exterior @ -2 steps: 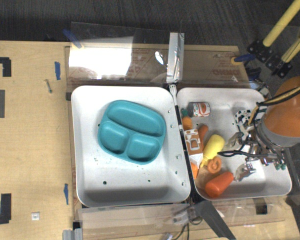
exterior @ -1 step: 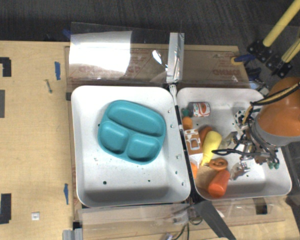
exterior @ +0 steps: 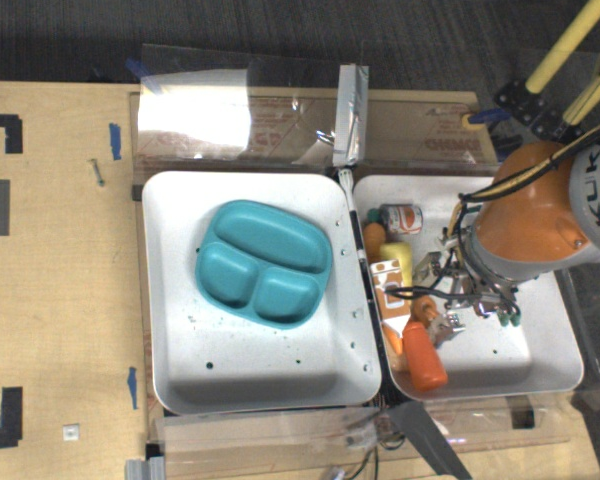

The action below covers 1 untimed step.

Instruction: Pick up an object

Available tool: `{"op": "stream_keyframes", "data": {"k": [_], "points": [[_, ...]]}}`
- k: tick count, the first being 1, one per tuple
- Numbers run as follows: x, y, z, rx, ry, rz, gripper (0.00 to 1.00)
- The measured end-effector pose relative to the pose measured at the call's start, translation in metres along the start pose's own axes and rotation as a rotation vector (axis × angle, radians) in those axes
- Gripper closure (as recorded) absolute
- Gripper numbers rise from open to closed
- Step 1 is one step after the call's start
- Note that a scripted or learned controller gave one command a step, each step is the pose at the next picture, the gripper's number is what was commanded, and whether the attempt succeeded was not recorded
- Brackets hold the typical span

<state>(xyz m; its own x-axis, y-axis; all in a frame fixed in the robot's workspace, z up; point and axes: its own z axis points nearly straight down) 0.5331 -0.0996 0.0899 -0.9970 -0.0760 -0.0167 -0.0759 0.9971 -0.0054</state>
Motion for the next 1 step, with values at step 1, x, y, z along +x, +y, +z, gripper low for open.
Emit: {"op": "stream_keyframes", "data": {"k": [1], "points": [[0.0297, -0.077, 0.0007, 0.0, 0.003, -0.205, 0.0]]}}
